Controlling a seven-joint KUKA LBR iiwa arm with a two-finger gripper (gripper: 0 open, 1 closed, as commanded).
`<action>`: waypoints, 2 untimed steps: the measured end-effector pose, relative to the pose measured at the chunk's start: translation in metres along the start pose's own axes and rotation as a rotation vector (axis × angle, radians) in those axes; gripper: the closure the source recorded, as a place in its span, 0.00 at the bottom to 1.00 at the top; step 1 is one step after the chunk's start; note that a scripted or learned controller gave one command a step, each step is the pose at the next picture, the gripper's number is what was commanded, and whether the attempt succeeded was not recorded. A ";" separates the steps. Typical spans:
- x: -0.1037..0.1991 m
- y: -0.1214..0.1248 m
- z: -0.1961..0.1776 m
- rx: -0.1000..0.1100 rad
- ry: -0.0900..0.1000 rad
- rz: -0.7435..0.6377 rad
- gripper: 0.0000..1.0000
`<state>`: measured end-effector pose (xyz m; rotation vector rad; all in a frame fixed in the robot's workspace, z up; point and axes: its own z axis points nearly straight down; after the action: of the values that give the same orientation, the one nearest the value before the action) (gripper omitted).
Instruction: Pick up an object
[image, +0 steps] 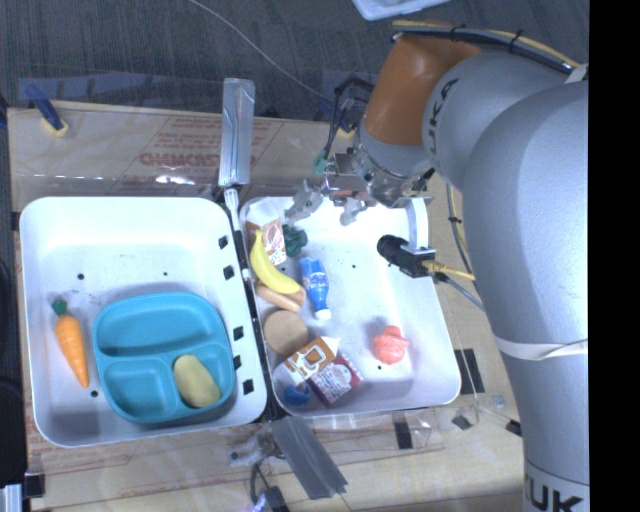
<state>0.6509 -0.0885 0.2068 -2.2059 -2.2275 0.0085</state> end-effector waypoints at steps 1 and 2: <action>-0.040 0.006 0.095 -0.005 -0.001 -0.232 0.00; -0.040 0.005 0.090 0.001 0.000 -0.236 1.00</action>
<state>0.6559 -0.1288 0.1173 -1.9274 -2.4709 0.0084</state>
